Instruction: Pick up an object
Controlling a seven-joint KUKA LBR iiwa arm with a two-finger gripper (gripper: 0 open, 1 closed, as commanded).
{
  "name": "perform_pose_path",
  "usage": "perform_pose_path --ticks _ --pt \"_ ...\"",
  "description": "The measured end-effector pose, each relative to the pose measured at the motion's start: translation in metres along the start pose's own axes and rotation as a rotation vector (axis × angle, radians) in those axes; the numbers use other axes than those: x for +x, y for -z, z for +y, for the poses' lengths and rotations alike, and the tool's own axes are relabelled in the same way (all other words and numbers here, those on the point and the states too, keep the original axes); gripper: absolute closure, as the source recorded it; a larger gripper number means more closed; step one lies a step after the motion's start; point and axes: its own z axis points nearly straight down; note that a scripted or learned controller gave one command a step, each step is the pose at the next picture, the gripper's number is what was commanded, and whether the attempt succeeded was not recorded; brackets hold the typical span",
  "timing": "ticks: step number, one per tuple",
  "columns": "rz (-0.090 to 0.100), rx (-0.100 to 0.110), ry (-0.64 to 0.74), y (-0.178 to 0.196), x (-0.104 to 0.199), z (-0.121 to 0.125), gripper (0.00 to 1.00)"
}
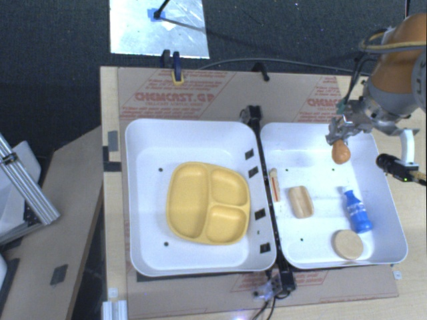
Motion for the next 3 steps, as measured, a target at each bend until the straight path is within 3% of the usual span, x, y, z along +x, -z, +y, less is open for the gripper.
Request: perform_pose_path --ticks 1,3 --pt "0.0 0.001 0.0 0.033 0.0 0.002 1.0" --pt "0.003 0.006 0.004 0.018 0.107 -0.013 1.0"
